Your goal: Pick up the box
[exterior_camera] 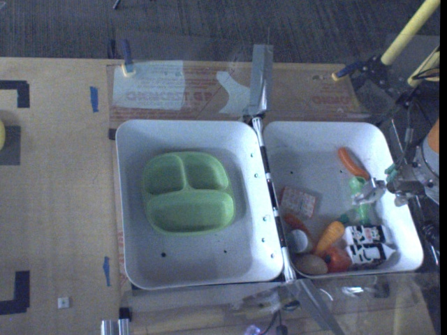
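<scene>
The black-and-white box (pixel 367 244) lies in the near right corner of the right bin (pixel 307 135), touching a carrot (pixel 330 236), and it looks light and stiff, so the jaws (pixel 371 192), open above the bin, should pinch its long sides.

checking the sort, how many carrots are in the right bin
2: one carrot lies near the right bin's far wall, another carrot lies by the black-and-white box. More may hide under clutter.
</scene>
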